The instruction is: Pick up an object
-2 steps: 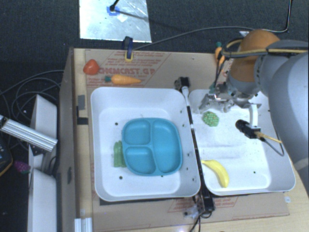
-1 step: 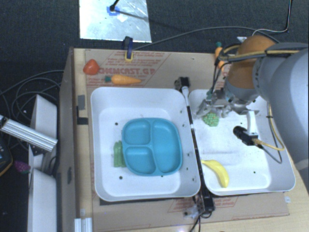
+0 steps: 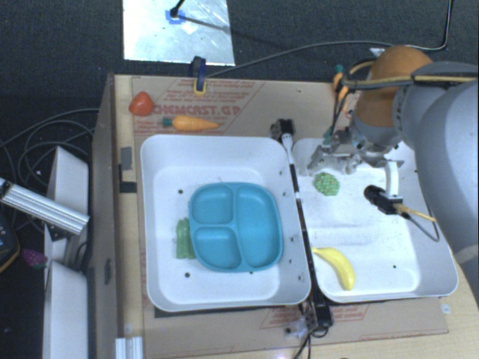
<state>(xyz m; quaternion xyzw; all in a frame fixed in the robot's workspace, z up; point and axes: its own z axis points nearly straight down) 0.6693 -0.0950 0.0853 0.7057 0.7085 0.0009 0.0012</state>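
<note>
"CHEMCAST GP" on brown board [image 3: 247,96]

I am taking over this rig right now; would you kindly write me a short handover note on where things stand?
Gripper: low over the far end of the right bin, just beyond the green bumpy lump. No object is seen in its hold.
Right bin: the green bumpy lump, and a yellow banana near the front edge.
Left bin: blue divided plate, with a green piece at its left side.
Beyond the bins: carrot and red piece.
Done: nothing lifted.
Left: grasp and lift one object, likely the green lump, which is nearest.
</note>
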